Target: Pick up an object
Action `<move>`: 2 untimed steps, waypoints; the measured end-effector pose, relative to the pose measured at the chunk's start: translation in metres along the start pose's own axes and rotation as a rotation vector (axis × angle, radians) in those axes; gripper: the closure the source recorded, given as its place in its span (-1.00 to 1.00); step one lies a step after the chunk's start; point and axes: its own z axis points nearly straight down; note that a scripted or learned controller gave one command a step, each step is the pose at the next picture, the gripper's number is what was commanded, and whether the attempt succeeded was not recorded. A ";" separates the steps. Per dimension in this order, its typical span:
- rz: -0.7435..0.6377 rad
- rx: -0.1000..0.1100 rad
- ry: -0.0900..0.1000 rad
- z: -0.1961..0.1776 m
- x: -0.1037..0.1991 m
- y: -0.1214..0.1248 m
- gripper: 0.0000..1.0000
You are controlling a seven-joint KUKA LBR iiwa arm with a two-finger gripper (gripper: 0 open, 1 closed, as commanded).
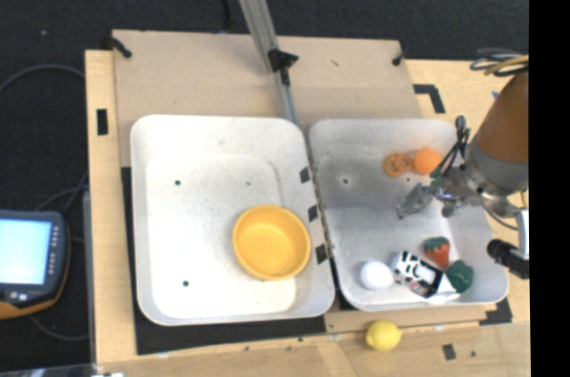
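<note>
My gripper (419, 204) hangs over the middle of the right bin (356, 143), reaching in from the right below the arm's orange band (509, 121). Nothing can be seen held in it. Just above it lie two orange pieces, a duller one (396, 164) and a brighter round one (428, 159). Toward the bin's front sit a white ball (376, 274), a black-and-white object (417, 273), a red-orange item (436, 249) and a green item (460, 275).
A yellow bowl (272, 241) stands in the left bin (178, 161), near its front right. A yellow lemon-like fruit (383, 335) lies on the bench in front of the right bin. A metal pole (254, 1) slants in from the top.
</note>
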 end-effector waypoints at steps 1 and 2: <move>-0.001 -0.004 -0.002 0.043 -0.002 0.000 -1.00; 0.002 -0.010 -0.001 0.030 -0.002 0.001 1.00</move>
